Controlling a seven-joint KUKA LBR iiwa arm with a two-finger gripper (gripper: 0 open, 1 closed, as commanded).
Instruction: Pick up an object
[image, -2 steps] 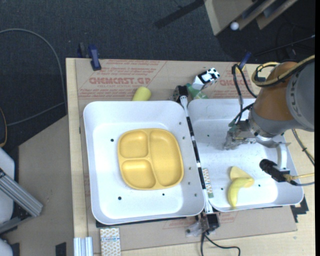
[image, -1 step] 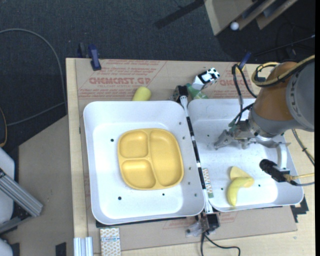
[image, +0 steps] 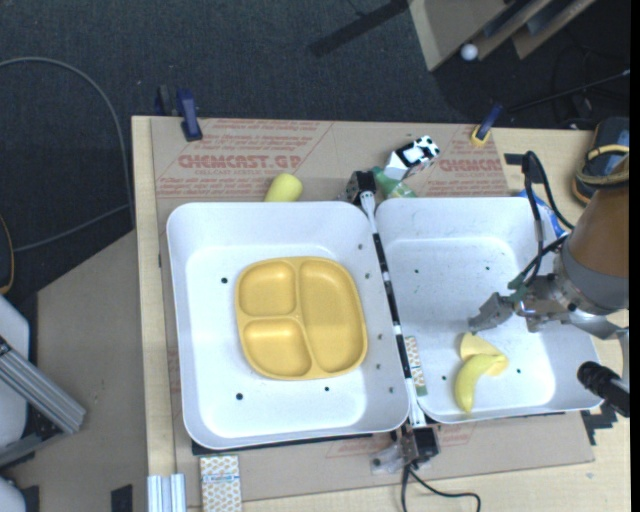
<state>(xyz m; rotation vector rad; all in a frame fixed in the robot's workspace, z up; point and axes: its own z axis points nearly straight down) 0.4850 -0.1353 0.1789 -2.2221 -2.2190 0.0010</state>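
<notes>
Camera view showed the gripper (image: 492, 312) low over the right bin (image: 440, 240), reaching in from the right of the frame, with the grey arm (image: 600, 250) and its orange band behind it. Whether it was released or clenched could not be told from this angle, and nothing was seen held in it. Just below it in the frame, toward the lower edge of that bin, lay a yellow banana (image: 470, 380) with a pale yellow piece (image: 478, 346) touching its upper end. The banana's long axis ran from upper right to lower left, curving. It lay near the tool but apart from it, so the coming move probably called for a short shift toward the bottom of the frame. The bin floor was flat and white, with open room around the fruit. A yellow divided plate (image: 300, 317) sat in the left bin (image: 200, 300).
</notes>
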